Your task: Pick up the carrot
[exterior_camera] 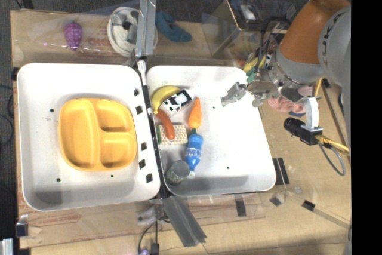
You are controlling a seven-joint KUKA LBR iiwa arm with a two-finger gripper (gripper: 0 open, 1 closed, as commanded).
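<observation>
Off to my left, across bare bin floor: the carrot (194,113) lies in the right bin (239,152), well apart from my gripper (234,94).
My gripper: it hangs over the upper part of that bin, close to its far rim, with nothing between its fingers; whether they stand wide or narrow I cannot tell from this slant.
Carrot's lie: orange, tapered, nearly upright in the view, tilted a little, its lower end just at the cap of the blue bottle (193,151).
Crowding beyond it: the black-and-white toy (176,103) sits just past the carrot's upper half, with the banana (162,94) behind that, and a red sausage (168,126) further over toward the bin wall.
Best approach, as I judge it: travel left and slightly nearer, then turn my wrist so the fingers straddle the carrot's thin width, not its length.
Where to close: on the upper-middle of the carrot, away from the bottle cap.
Main risk: one finger landing on the toy or bottle and nudging the carrot aside.
Left bin (36,128): holds the yellow tray (98,132); no concern for this reach.
</observation>
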